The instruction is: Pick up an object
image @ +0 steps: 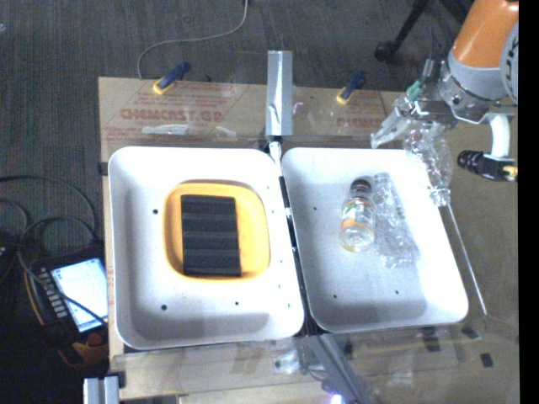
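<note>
In the right bin (438, 305) a small clear bottle (357, 217) with a dark cap lies near the middle. Beside it on the right lies a crinkled clear plastic pack (393, 225). The left bin (135, 310) holds a yellow tray (257, 225) with a black ridged block (210, 235) in it. My gripper (402, 123) hovers over the far right corner of the right bin, well above the bottle. A strip of crinkled clear plastic (434, 165) hangs just below the wrist by the bin's right rim; whether it is gripped is unclear.
A metal divider post (279, 91) stands behind the gap between the bins. Blue-and-yellow clamps (171, 77) (351, 86) sit on the board behind. Cables and a small screen (77, 289) lie on the floor to the left.
</note>
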